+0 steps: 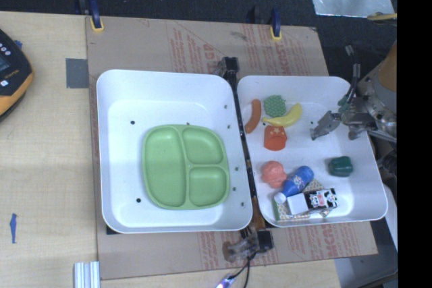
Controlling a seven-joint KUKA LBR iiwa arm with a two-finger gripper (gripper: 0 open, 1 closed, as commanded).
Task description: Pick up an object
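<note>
Approach step: hand (337, 125) fingers apart, holding nothing, over right white bin (364, 209); next, descend on dark green block (340, 166).

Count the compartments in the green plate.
3. The green plate lies in the left bin: one long compartment runs down its left side, and two smaller ones sit on its right side, one at the back and one at the front. None looks hidden.

grey metal pincer (339, 126), orange-tan band above
</note>
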